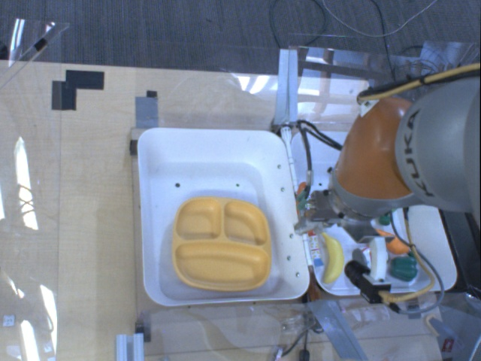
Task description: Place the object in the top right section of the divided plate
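Banana (333,259), smooth, yellow and curved, lies in the right bin (443,224) at lower right, just under the arm's (428,145) orange band. Over in the left bin (154,201) sits the divided plate (222,242) (glossy yellow, rounded, three sections). Gripper (319,216) hangs beside the banana; its grip can't be made out.

Counts on the bench

Two shallow white plastic bins (150,201); one yellow three-section divided plate (222,242); one yellow banana (333,259); one green round-topped toy piece (404,268); one small orange piece (397,244).
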`<state>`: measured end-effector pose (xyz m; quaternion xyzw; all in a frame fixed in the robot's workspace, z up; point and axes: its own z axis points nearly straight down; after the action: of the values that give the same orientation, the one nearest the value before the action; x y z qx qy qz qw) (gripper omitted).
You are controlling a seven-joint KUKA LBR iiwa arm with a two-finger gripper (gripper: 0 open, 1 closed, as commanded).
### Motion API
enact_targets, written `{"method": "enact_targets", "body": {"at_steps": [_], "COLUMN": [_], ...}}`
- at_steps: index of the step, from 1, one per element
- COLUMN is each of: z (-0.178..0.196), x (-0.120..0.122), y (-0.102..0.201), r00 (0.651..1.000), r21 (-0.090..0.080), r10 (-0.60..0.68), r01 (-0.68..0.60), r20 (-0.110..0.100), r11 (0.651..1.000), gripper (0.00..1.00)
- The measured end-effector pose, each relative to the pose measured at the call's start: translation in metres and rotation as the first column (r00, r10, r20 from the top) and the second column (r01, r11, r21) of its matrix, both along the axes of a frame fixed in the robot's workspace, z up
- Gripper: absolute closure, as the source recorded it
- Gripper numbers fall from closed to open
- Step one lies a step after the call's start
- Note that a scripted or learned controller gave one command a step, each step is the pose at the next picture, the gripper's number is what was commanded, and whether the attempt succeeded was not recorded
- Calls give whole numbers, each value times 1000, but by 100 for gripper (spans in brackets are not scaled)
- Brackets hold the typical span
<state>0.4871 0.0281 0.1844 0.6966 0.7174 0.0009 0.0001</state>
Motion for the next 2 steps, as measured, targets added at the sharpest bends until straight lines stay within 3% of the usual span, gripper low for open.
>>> {"method": "enact_targets", "body": {"at_steps": [1, 2], "z": [45, 0], "x": [9, 0], "y": [-62, -87], "r00": [1000, 998], "r21": [-1, -1], "r10": [-27, -61], "r01": [27, 61], "r20": [4, 0], "r11": [1000, 998], "gripper": [100, 100]}}
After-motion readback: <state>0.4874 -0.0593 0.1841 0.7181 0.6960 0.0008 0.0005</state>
